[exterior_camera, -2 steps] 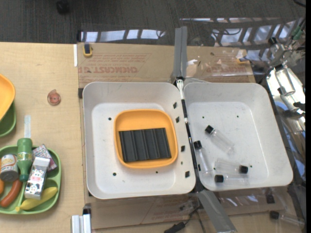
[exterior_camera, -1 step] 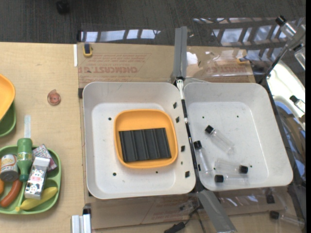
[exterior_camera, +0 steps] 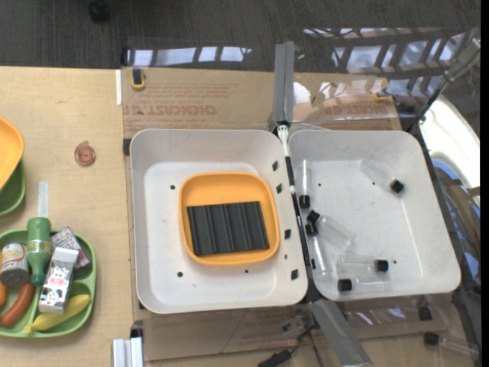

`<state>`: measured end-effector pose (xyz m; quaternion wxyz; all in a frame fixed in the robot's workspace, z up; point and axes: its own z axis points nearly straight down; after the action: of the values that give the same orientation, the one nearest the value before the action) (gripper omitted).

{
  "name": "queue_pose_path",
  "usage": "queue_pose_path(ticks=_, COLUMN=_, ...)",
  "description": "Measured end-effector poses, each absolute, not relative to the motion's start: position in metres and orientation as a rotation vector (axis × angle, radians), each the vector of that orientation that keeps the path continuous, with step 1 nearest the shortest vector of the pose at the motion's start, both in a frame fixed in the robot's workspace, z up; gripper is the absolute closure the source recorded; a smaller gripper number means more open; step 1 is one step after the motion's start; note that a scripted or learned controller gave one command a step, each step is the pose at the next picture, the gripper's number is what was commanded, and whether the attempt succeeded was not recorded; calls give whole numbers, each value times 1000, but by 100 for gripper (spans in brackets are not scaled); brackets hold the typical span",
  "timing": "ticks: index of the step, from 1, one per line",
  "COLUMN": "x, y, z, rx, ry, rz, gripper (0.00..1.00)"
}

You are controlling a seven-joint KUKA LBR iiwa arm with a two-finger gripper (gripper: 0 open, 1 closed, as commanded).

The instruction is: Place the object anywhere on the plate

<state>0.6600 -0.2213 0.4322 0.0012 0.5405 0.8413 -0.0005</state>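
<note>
An orange plate with rounded corners lies in the middle of the left white bin. A dark grey ribbed rectangular object lies flat on the plate, covering most of its floor and staying inside its rim. Nothing touches either of them.
The right white bin holds several clear tubes with black caps, such as one tube at the back and another tube at the front. On the wooden bench to the left stand a green tray of toy food, an orange bowl and a small pink piece.
</note>
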Motion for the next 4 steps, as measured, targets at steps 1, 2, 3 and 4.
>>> queue_pose_path(ticks=1, x=660, y=-222, z=332, rx=1314, ry=2853, rz=-1, gripper=0)
queue_pose_path(ticks=2, x=653, y=-222, z=365, rx=929, ry=2996, rz=0, gripper=0)
queue_pose_path(ticks=3, x=651, y=-222, z=350, rx=413, ry=3111, rz=1, gripper=0)
queue_pose_path(ticks=4, x=649, y=-220, z=342, rx=87, ry=3136, rz=1, gripper=0)
